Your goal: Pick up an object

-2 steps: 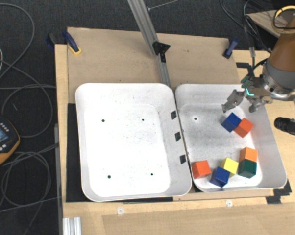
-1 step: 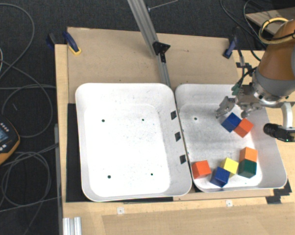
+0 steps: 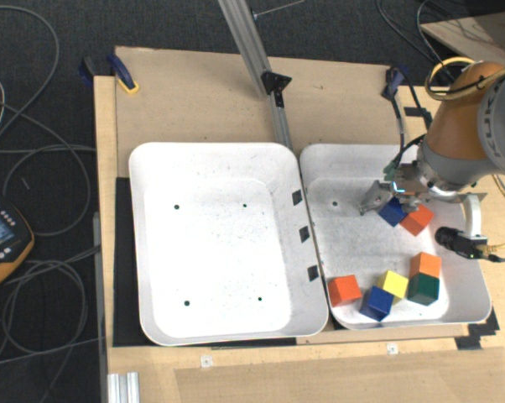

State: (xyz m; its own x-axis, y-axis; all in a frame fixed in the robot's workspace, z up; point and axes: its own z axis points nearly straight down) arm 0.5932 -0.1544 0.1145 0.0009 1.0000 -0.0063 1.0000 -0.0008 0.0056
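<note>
In the right bin [image 3: 345,183], my gripper [image 3: 388,196] hangs low near the bin's middle, at the end of the grey arm with the orange band [image 3: 455,124]. A blue block [image 3: 393,214] lies just under and in front of the gripper, touching an orange block [image 3: 417,221] to its right. Whether the gripper touches either block is unclear. Near the front edge of the same bin sit an orange block [image 3: 345,289], a blue block [image 3: 376,302], a yellow block [image 3: 394,284], a green block [image 3: 423,289] and another orange block [image 3: 425,265].
The left bin [image 3: 152,225] stands beside the right one, with small black clips [image 3: 303,233] on the wall between them. A metal pole [image 3: 251,49] slants up from behind the bins. Cables and a handheld pendant [image 3: 1,233] lie on the floor at left.
</note>
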